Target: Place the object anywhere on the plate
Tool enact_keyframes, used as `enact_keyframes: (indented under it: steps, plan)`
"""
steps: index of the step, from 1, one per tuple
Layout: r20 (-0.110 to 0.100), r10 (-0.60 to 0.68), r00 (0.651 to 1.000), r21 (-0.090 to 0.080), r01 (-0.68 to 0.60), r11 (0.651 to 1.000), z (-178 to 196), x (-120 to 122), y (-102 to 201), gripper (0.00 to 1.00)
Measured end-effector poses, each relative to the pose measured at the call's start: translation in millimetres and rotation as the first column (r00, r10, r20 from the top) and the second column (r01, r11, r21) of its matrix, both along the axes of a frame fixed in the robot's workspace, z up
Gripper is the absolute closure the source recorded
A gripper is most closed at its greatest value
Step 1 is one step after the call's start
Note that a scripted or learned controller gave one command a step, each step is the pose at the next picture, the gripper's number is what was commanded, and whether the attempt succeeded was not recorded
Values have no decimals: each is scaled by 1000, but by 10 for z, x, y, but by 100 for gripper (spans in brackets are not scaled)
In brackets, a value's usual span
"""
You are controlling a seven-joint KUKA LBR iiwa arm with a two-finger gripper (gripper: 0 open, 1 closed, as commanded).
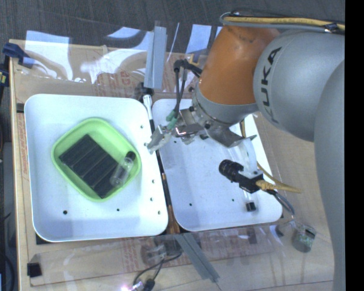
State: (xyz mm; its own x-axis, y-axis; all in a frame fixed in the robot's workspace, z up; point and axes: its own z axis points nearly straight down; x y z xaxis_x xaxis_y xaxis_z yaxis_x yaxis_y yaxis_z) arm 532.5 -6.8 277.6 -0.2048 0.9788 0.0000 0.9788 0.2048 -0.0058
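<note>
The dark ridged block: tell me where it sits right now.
In the camera view the dark ridged block lies on the green plate in the left white bin, with a small clear object beside it toward the right.

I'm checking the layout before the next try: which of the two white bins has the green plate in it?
The left bin holds the green plate, which carries a dark ridged block. The right bin lies under the arm.

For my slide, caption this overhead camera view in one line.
KUKA arm reaches over the right bin; a dark ridged object lies on the green plate in the left bin.
</note>
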Motion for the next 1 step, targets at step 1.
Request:
enact_keyframes:
  steps: [1]
  plan:
    - [-3, -33, 999, -1, 33, 999, -914, 705, 682, 0]
